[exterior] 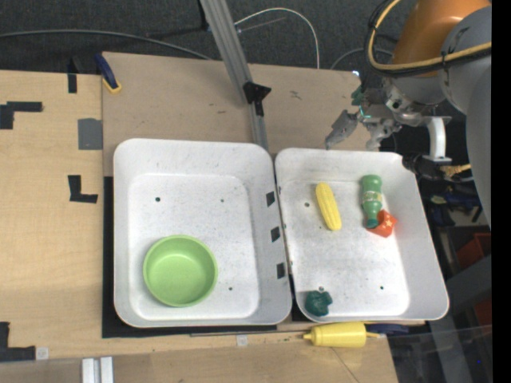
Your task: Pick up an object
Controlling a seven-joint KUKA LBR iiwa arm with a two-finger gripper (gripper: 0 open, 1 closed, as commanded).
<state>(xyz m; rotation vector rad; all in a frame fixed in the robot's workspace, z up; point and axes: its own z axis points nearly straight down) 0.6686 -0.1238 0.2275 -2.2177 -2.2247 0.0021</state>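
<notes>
Corn cob (328, 206), judged light, stiff and slippery, is best taken across its middle in the right bin (351, 290); gripper (357, 126) is seen open beyond the far rim.

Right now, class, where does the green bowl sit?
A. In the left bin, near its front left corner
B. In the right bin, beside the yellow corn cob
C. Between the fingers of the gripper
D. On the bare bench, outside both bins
A: the green bowl rests upright on the floor of the left bin, toward its near left corner, while the corn cob lies in the right bin.
</notes>
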